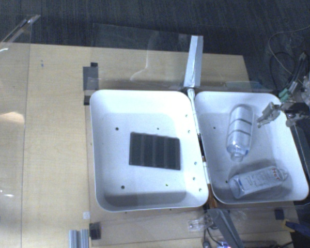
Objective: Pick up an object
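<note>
The jaws stand apart and hold nothing, the gripper [279, 113] poised over the right bin's [217, 138] far right corner. Just beside it lies a clear bottle [239, 129]; a second, flattened bottle [258, 181] lies nearer. The left bin [108, 138] holds a dark ribbed pad [155, 151].

Light: bright and even, from above.
Glare: white patch on the clear sheet [8, 118] at the left.
Shadows: soft grey inside the left bin [101, 138].
Sharpness: a little fuzzy everywhere.
</note>
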Action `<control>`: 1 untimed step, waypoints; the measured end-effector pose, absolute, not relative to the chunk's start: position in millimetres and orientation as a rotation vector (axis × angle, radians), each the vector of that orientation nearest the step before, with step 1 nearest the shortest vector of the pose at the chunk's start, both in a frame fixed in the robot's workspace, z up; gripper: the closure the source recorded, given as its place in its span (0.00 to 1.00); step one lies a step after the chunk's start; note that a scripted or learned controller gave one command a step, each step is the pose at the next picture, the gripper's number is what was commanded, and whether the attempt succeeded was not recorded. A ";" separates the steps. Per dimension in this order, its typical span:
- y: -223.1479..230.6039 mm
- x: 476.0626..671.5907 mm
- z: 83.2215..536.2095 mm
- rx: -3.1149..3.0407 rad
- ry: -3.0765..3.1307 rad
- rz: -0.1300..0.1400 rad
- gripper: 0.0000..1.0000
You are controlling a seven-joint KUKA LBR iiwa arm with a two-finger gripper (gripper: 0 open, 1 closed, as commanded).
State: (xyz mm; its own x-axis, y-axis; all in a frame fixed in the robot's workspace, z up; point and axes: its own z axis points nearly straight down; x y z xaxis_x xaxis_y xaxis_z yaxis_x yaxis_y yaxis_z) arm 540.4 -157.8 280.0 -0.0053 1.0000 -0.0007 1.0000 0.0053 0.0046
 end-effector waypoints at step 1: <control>-145.6 566.9 138.5 2.106 2.328 0.003 0.00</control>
